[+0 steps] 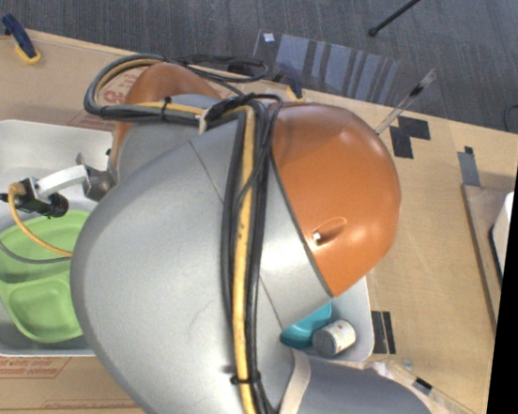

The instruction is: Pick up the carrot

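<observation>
The grey arm (202, 279) with its orange band (337, 193) reaches across from the right and covers most of both bins. Its wrist end sits over the upper part of the left bin (2, 144). Only a small metal part of my gripper (97, 182) pokes out from under the arm there. The arm's bulk hides what lies beneath it.
A green divided tray (35, 290) lies in the lower half of the left bin. A teal object with a white cap (316, 333) rests in the visible corner of the right bin (368, 331). Brown bench surface (434, 243) stretches to the right.
</observation>
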{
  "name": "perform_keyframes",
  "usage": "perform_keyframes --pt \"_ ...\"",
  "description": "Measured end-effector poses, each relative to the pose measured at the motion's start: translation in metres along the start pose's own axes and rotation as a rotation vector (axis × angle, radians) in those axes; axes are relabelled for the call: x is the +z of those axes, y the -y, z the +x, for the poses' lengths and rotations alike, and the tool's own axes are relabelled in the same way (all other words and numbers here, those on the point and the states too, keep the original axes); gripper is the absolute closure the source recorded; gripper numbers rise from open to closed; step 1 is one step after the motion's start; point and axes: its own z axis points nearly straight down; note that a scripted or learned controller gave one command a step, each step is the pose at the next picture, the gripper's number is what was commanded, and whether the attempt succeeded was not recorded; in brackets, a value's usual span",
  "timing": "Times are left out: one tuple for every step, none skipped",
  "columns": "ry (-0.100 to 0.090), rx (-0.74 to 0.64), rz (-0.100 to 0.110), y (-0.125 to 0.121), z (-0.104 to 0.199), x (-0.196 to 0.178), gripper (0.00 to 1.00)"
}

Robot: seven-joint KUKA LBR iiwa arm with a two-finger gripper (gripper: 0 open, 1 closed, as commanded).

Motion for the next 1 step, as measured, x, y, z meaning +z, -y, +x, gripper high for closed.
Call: perform_keyframes --pt "-0.013 -0.046 0.02 0.044 0.0072 -0.1606 1.0"
